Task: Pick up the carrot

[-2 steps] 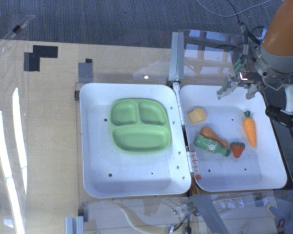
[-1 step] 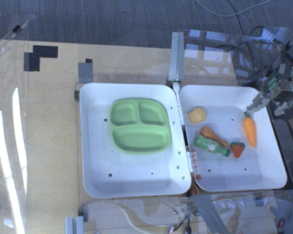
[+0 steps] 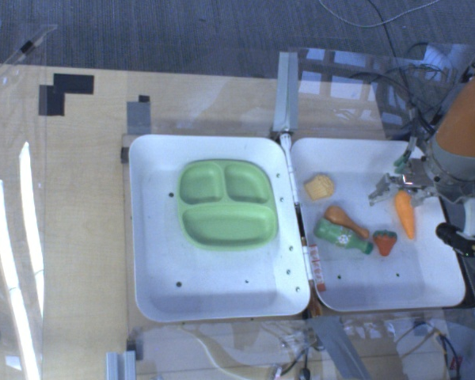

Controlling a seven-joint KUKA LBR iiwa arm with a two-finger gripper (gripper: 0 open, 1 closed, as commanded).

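Note:
The carrot (image 3: 405,214), orange with a bit of green top, lies near the right side of the right bin (image 3: 380,291), its tip pointing toward the front. My gripper (image 3: 401,187) is low over the carrot's leafy end. Its fingers (image 3: 381,190) stand apart on either side of that end, open. The left finger shows a gap to the carrot. The arm's grey and orange wrist (image 3: 465,129) hides the bin's far right corner.
In the right bin, left of the carrot, lie a small red fruit with a green cap (image 3: 385,243), a green bottle (image 3: 343,237), an orange-brown drumstick (image 3: 347,221) and a pale yellow piece (image 3: 320,186). A green divided plate (image 3: 227,204) sits in the left bin (image 3: 158,283).

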